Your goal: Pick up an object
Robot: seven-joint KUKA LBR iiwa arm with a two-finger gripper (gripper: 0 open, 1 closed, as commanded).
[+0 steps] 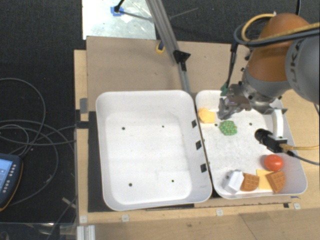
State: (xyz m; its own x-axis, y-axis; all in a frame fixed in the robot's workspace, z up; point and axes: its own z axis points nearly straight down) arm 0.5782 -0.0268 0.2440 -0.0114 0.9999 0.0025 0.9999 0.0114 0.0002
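Nearest, along the front wall of the right bin (242, 151), a white-and-grey block (232, 180) is lying beside a brown waffle-like piece (249, 182), a yellow slab (263, 174) and a second waffle-like piece (276, 180), all packed touching or nearly so, with a red round thing (273, 161) sitting just behind them. Further in, a green knobbly cluster (228, 128) is resting alone on the bin floor, and it is looking like the likeliest target, since the jaws are hanging directly behind and above it; whether they are apart or together I cannot tell from this angle, and nothing is showing between them. Judging by its look, the cluster is probably small and light, likely a toy food piece, with a bumpy rounded surface that could be squirting sideways under a pinch near its edge. Taking it across its widest middle, straight down, is seeming safest, and the free floor around it is leaving room to do so. Just left of the jaws, an orange-yellow lump (206, 115) is lying near the far wall, close enough to be getting nudged. Beyond, the arm (272, 74) is reaching over the table (130, 64), while the left bin (145, 149) is standing alongside.
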